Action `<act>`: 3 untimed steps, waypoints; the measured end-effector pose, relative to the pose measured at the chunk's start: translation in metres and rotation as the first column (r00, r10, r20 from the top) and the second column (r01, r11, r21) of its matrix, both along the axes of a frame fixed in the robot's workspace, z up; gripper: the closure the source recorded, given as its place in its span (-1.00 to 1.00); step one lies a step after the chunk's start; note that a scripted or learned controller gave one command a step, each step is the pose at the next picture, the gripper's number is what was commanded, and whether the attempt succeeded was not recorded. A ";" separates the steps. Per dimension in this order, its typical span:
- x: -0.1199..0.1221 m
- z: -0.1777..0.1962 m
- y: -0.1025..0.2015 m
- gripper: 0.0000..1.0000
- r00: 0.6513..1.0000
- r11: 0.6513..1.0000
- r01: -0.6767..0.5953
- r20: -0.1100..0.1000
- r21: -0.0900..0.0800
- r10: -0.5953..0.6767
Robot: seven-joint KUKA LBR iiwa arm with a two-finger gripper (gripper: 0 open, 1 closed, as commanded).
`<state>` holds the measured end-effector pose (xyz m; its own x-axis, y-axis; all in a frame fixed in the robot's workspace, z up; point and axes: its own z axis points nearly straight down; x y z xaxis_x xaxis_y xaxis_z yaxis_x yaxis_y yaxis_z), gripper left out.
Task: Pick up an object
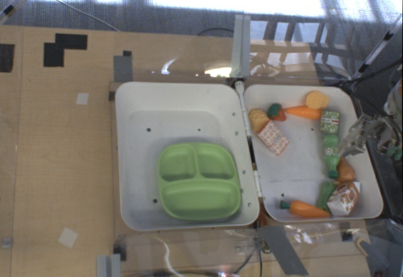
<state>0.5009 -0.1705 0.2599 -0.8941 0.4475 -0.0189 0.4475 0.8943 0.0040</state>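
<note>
Though the printed cartons look branded, none of their writing is readable: the red-checked box (273, 137), the green-patterned carton (329, 121), and the brown-and-white one (344, 199). They lie with smooth plastic carrots (302, 112) in the right bin (296, 181). A glossy green divided plate (199, 180) sits in the left bin (135, 143). The gripper (350, 143) hovers at the right bin's right edge; can't tell if its fingers are spread.

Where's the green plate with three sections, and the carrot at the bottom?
Green plastic divided plate (199, 182): camera view, on the ridge between its sections.
Orange toy carrot with green top (308, 209): camera view, on its orange body.
</note>
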 end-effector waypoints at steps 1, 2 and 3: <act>0.003 0.012 0.000 1.00 1.000 1.000 -0.007 0.009 -0.003 0.007; 0.005 0.024 0.000 1.00 1.000 1.000 -0.013 0.017 -0.006 0.013; 0.008 0.036 0.001 1.00 0.999 1.000 -0.019 0.026 -0.009 0.020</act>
